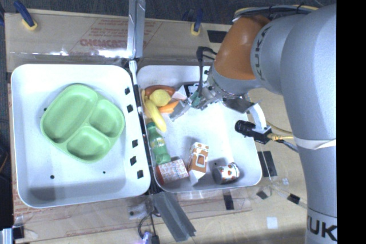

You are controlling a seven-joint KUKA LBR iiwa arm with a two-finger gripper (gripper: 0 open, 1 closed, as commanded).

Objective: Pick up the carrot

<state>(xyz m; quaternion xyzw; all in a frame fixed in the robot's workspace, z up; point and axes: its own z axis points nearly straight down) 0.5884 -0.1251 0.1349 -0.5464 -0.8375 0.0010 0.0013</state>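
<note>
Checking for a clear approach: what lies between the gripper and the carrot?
Nothing: in the camera view the gripper sits right beside the carrot.

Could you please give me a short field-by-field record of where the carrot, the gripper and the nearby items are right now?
carrot: right bin, upper left corner, beside the banana
gripper: low over the right bin, next to the carrot
bottle: along the right bin's left wall
cartons: right bin, near edge
green plate: left bin

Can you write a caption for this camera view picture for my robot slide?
Robot gripper reaches toward the carrot beside a banana in the right bin.
</note>
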